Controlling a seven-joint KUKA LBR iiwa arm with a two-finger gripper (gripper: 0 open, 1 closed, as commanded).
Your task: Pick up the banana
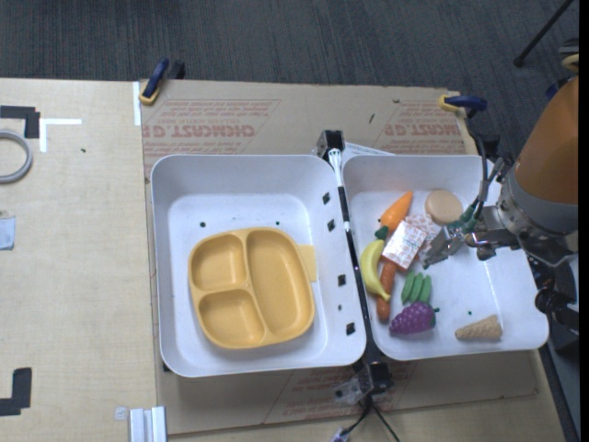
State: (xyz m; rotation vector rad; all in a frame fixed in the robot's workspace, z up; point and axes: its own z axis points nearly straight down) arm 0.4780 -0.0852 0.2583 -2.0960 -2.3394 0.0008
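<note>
- The banana point(372, 268) lies in the right-hand white bin point(502, 339), close to that bin's left wall, its yellow curve running from upper right down to lower left.
- The gripper point(440, 250) sits in the same bin, to the right of the banana and apart from it; a small red-and-white packet point(405, 242) and part of a carrot lie between the two.
- The jaws stand slightly parted, with nothing seen between them; the tips point left toward the packet.
- One orange carrot point(397, 210) lies tilted just above the banana's upper end, and a second carrot point(386, 288) lies just beside the banana's right edge, partly under the packet.
- Green pea pods point(417, 288) rest right of the second carrot, and a bunch of purple grapes point(412, 318) lies just below them.
- A round tan bread roll point(444, 206) sits near the top of the bin, above the gripper.
- A tan wedge-shaped piece point(480, 329), perhaps a cone or slice, lies near the bin's lower right corner.
- The left-hand white bin point(175, 247) holds a yellow divided plate point(250, 286) with three compartments.
- The arm point(552, 168), orange and grey, enters from the right over the right bin's edge.
</note>
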